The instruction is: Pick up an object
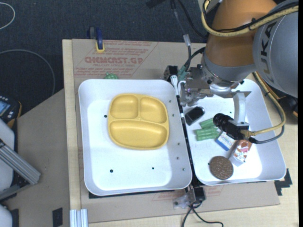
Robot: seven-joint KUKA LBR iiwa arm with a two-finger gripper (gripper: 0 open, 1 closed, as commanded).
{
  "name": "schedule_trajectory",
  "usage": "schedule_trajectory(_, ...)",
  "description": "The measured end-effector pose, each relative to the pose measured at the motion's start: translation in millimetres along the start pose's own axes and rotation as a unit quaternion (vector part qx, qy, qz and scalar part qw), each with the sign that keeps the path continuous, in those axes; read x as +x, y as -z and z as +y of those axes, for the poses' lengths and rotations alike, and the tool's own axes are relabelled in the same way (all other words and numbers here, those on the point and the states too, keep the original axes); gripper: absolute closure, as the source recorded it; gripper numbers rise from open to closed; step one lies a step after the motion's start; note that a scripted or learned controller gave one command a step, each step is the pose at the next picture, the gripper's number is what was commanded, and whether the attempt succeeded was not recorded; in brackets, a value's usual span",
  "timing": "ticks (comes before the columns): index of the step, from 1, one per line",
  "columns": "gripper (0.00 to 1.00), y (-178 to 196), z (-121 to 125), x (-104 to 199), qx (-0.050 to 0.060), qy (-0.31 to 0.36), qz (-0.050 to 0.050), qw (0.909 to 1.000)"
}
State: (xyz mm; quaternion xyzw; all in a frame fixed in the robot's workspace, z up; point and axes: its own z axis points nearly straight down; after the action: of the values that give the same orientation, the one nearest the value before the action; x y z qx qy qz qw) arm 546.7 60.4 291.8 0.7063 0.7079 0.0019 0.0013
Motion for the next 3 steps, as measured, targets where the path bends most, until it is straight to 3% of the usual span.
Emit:
schedule_trajectory(1,0.0,-1,0,0,0.001,0.0,0.0,1.0)
schedule_trajectory(2,1.0,10,1,0,-0.001,0.001,0.0,1.0)
schedule_trajectory(3,1.0,-10,-19,70,0.005,0.003,0.001,1.0)
